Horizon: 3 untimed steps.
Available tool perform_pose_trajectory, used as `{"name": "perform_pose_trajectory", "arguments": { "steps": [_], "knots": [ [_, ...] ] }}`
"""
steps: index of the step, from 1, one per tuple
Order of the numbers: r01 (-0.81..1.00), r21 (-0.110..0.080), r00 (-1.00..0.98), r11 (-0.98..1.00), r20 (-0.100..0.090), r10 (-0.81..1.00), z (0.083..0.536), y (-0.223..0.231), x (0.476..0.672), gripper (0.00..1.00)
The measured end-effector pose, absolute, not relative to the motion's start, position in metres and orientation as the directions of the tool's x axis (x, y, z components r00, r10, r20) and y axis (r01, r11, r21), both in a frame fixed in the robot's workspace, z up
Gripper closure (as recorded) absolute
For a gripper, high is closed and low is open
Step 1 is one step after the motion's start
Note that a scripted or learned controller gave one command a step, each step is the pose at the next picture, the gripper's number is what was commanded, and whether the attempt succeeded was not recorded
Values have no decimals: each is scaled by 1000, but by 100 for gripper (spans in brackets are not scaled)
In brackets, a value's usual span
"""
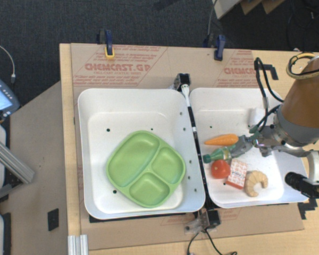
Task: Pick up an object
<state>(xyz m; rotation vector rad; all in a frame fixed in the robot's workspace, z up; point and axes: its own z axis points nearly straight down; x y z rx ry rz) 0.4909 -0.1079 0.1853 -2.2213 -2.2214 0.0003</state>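
The gripper (243, 145) sits low in the right bin (223, 102), reaching toward the clustered toys: carrot (221, 139), bottle (217, 155), tomato (219, 169). Whether the fingers are apart or together, I cannot tell. A green plate (145, 168) lies in the left bin (95, 110).

You can't make out the gripper (243, 145) fingers against the green bottle (219, 154); the arm (304, 110) runs off the right edge, and the print on the red packet (236, 174) is too small to read
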Motion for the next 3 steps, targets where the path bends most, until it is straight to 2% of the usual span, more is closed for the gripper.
{"name": "perform_pose_trajectory", "arguments": {
  "steps": [1,2,3],
  "knots": [
    [1000,-8,2,-2,2,1000,131,-116,483,0],
    [1000,-1,5,-5,-3,1000,83,-118,483,0],
    [1000,2,1,-1,-1,1000,95,-116,483,100]
  ]
}}
